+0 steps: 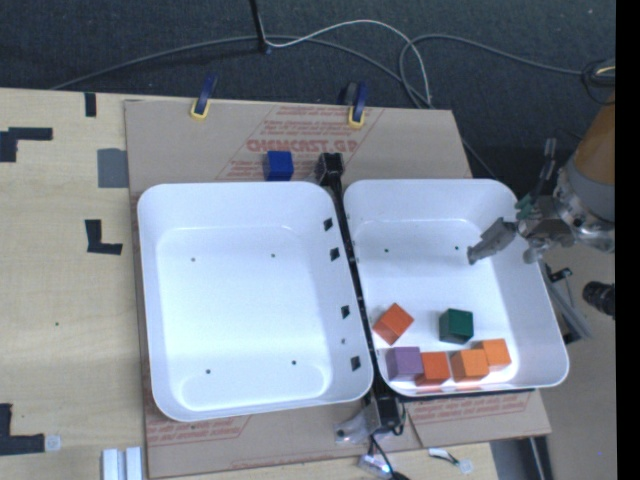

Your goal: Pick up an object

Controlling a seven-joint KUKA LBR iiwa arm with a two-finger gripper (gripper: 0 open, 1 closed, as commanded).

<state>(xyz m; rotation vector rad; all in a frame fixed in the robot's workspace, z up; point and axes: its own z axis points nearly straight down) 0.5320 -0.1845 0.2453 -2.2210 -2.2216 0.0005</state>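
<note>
Blocks lie untouched in the right bin; the pincer, whose spread I cannot tell, must first descend.

Both bins are plain white, the left bin and the right bin alike, joined by a black strip. In the right one lie an orange cube, a dark green cube, a pale purple cube and more orange blocks beside it. A blue cube sits on the brown cardboard sheet, which carries red lettering. The worktop is light wood with black and grey tape marks. The hand is grey metal.
</note>
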